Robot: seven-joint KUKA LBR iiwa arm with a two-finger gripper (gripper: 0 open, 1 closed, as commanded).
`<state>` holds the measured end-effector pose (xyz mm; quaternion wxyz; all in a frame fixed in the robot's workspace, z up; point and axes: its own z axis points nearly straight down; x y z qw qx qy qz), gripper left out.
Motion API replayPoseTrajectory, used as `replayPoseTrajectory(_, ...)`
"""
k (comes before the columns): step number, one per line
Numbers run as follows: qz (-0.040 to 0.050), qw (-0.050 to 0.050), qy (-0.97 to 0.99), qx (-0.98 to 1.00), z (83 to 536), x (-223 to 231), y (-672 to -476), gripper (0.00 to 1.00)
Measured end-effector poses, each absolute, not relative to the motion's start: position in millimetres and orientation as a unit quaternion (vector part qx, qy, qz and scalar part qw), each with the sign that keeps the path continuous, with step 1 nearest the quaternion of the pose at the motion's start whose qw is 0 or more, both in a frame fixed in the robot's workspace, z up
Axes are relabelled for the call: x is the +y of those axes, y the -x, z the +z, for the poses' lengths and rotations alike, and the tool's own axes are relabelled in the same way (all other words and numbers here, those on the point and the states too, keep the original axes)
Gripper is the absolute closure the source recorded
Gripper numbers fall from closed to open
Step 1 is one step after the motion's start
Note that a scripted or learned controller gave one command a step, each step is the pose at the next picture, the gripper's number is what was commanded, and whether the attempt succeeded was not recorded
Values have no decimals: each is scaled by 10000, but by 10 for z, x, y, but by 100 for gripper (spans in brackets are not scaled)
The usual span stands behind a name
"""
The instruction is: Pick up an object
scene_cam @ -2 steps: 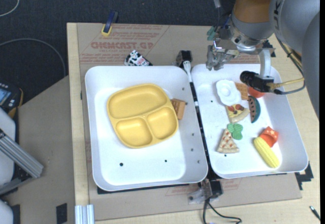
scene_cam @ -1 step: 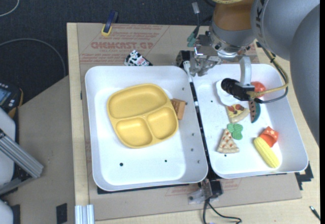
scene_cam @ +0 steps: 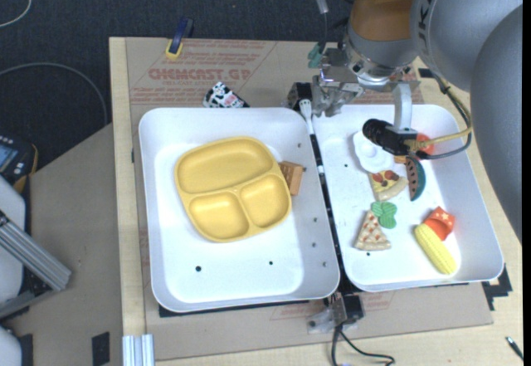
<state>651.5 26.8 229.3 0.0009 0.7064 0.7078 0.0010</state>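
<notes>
A divided plate (scene_cam: 232,187) lies mid left bin (scene_cam: 249,273). In the right bin (scene_cam: 398,269), a pizza slice (scene_cam: 372,231) lies left of a corn cob (scene_cam: 437,248), near the front edge.

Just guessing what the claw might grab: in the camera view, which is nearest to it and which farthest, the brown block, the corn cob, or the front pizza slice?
From the gripper:
1. brown block, left bin, beside the yellow tray.
2. pizza slice, right bin, toward the front.
3. corn cob, right bin's front corner.
</notes>
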Motion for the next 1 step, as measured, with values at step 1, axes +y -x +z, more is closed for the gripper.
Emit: replayPoseTrajectory(1, -8, -10, -7073, 7069, 2218, 260, -6430, 100)
